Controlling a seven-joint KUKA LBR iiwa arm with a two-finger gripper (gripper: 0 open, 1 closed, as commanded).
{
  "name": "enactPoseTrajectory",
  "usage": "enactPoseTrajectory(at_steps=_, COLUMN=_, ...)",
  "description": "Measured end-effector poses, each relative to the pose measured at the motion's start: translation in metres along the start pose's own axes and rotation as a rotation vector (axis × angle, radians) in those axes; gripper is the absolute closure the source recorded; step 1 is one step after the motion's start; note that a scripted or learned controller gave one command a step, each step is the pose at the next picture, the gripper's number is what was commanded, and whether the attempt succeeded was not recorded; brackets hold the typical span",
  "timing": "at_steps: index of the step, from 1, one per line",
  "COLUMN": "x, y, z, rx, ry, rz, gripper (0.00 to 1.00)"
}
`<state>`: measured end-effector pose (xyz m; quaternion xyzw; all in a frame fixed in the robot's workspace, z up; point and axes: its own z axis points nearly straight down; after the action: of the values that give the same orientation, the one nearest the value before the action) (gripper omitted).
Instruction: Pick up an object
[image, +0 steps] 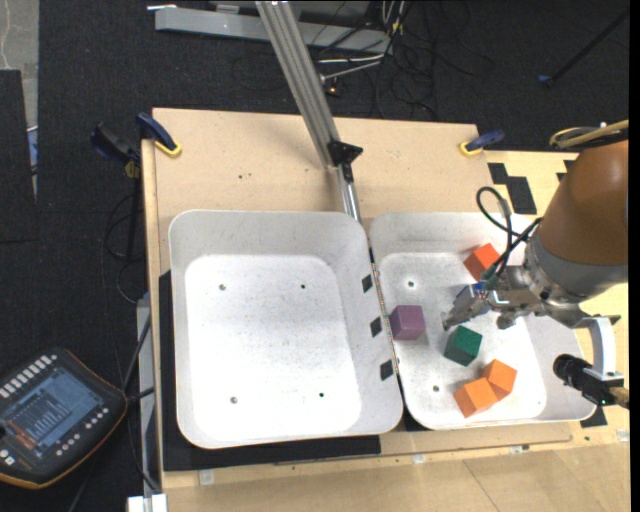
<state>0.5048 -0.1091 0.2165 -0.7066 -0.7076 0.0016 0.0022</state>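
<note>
The right bin (425, 240) holds several blocks: a purple cube (406, 322) near its left wall, a dark green cube (463, 346) in the middle, an orange block (481, 260) further back, and two orange blocks (486, 388) touching each other near the front. My gripper (470, 306) hangs over the right bin, just above and behind the green cube, between it and the far orange block. Its fingers look spread, with nothing between them.
The left bin (200, 240) lies beside the right one, split from it by a rim with black clips. A metal pole (310, 90) slants over the bench at the back. A teach pendant (50, 415) rests at the lower left.
</note>
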Motion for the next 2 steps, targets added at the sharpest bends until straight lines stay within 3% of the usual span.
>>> enactPoseTrajectory(at_steps=1, x=0.0, y=0.001, z=-0.002, rx=-0.005, ry=-0.001, rz=0.002, gripper=0.0)
enactPoseTrajectory(at_steps=2, x=0.003, y=0.007, z=0.059, rx=0.0, ry=0.0, rz=0.002, gripper=0.0)
